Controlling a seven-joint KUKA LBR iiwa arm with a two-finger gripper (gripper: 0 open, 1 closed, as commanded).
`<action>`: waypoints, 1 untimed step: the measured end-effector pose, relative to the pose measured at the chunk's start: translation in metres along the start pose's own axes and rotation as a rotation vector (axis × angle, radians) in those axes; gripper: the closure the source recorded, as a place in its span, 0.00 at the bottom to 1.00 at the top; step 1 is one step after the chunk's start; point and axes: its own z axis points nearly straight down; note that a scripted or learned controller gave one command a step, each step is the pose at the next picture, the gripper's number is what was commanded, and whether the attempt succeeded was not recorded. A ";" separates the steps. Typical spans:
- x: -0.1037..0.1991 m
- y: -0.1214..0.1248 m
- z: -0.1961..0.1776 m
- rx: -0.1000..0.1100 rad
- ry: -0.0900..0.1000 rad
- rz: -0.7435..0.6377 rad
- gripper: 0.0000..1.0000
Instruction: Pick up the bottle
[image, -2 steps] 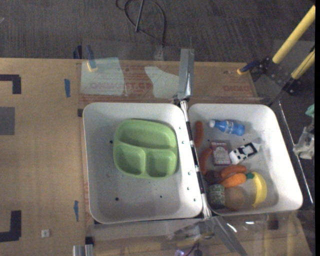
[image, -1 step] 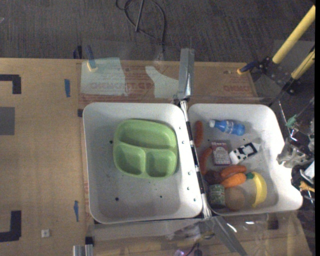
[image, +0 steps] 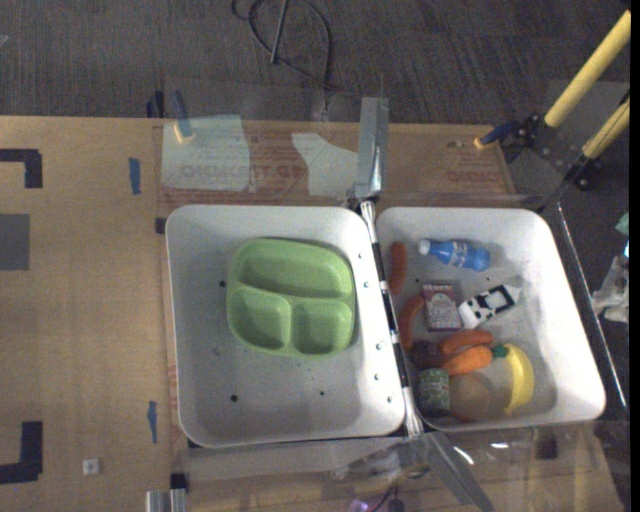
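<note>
One green divided tray (image: 292, 297) sits in the left bin (image: 200, 400). In the right bin (image: 570, 385), one blue bottle (image: 455, 253) lies on its side near the far wall, apart from the toy food: probably light, rigid, slippery plastic, best pinched across its middle. The gripper's state: cannot tell.

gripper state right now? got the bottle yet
Gripper: cannot be told from this view. The bottle lies on its side in the right bin, with nothing gripping it.
</note>
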 end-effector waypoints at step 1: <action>0.000 0.000 -0.011 -0.001 0.000 0.006 1.00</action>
